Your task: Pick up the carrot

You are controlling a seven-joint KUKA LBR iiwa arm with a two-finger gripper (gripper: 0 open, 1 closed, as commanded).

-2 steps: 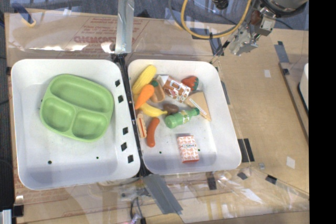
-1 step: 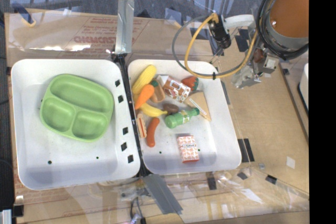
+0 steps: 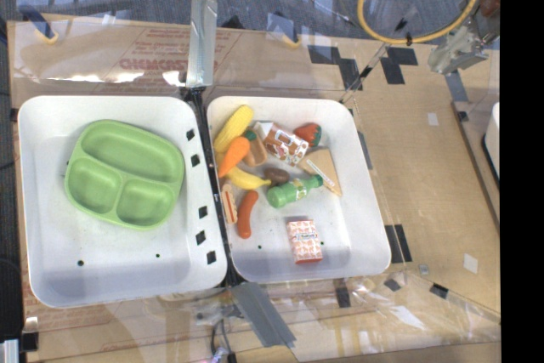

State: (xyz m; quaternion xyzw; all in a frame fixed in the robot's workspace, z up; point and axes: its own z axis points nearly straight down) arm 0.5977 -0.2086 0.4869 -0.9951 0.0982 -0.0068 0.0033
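I see the carrot at the left of the right bin. The hand hangs far right; I cannot tell its state.

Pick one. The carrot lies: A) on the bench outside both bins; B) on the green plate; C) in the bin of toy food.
C: the carrot lies in the bin of toy food, by the wall nearest the green plate.

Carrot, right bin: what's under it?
The carrot lies between a long yellow toy and a banana. Whatever is beneath the carrot is covered by it.
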